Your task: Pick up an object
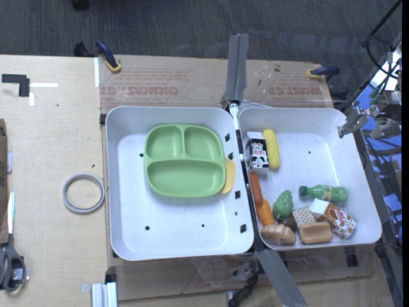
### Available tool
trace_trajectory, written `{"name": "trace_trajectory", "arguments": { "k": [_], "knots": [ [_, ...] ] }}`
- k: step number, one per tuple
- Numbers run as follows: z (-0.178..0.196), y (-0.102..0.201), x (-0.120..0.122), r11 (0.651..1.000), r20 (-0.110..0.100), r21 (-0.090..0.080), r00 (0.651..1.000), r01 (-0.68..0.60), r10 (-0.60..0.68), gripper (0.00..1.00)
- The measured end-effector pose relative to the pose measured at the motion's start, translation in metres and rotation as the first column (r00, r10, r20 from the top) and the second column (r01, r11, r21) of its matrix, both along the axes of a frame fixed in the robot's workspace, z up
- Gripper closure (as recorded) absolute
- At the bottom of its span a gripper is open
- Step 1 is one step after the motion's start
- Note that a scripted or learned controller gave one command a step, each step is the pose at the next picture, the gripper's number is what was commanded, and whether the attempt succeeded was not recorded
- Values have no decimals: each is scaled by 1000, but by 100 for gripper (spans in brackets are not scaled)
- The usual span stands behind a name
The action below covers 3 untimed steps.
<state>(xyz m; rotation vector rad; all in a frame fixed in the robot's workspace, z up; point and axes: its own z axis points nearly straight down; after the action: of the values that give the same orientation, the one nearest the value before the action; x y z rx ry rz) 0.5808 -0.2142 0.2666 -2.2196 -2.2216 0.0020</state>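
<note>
The right bin [307, 136] holds the loose toys. A yellow corn cob [271, 148] and a black-and-white carton [257, 153] lie near its left wall, with an orange carrot [259, 201] below them. A green bottle [324, 193], a green vegetable [282, 204], a bread roll [278, 235], a brown loaf [315, 233] and a printed packet [341, 222] crowd the front right corner. A green divided plate [185, 160] sits in the left bin [128, 210]. My gripper [351, 124] hangs at the right bin's far right rim, apart from every toy.
A yellow piece [229, 175] leans by the plate's right edge. On the bench to the left lie a tape ring [84, 192] and scissors [11, 265]. Clamps [108, 57] [323, 73] hold the cardboard behind the bins. A grey post [238, 69] stands between the bins.
</note>
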Motion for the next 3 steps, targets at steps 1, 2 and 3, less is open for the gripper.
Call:
{"name": "trace_trajectory", "arguments": {
  "k": [1,2,3],
  "knots": [
    [-99,22,-57,1000,-1,0,1000,-20,20,0],
    [-98,25,-56,996,0,0,996,-94,94,0],
    [-111,60,-72,1000,-1,1,1000,25,-25,0]
  ]
}}
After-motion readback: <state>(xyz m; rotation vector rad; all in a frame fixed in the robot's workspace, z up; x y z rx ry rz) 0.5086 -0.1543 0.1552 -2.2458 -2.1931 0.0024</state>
